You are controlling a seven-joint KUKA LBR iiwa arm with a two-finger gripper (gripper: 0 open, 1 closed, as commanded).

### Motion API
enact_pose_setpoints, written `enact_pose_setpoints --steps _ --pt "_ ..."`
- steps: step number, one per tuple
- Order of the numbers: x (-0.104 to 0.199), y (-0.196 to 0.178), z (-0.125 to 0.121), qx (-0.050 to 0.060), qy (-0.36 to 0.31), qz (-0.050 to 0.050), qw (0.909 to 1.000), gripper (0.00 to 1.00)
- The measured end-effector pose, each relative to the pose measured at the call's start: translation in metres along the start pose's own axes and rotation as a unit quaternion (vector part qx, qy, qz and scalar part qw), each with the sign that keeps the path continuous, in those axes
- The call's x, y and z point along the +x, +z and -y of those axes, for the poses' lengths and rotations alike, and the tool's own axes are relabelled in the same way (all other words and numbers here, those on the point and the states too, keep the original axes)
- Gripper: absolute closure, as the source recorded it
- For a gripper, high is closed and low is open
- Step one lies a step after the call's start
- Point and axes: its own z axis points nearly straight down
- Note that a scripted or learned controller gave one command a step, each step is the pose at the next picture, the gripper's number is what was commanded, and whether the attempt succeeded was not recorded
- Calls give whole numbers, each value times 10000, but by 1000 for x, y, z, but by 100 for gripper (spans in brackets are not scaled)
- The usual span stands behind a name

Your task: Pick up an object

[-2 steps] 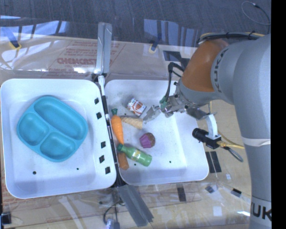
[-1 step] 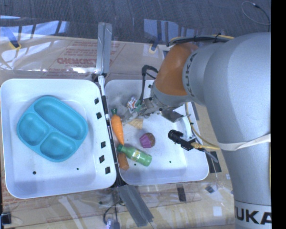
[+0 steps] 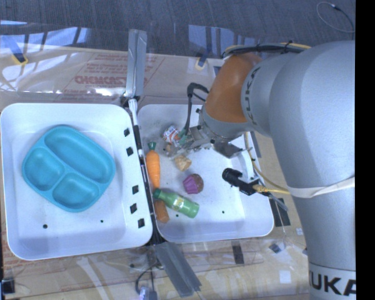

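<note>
Beside the claw [image 3: 186,140] in the right bin [image 3: 237,227] lies a crumpled wrapper [image 3: 170,134]; the claw's grip cannot be told.

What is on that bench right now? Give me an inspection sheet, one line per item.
Surface: left bin and right bin, white, side by side.
Job's things: in the right bin, carrot, green bottle, purple piece, tan piece, crumpled wrapper, and an orange piece beside the bottle.
Clutter: blue divided plate in the left bin.
Grippers: tool low over the right bin, by the wrapper; whether it holds anything cannot be told.
Cables: black cable looping at the wrist; thin cable on the floor.
Surroundings: dark floor; printed sheet behind the bins.
</note>
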Motion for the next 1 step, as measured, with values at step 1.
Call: enact_pose_setpoints --steps 1 --pt "103 -90 -59 3 173 -13 9998 100"
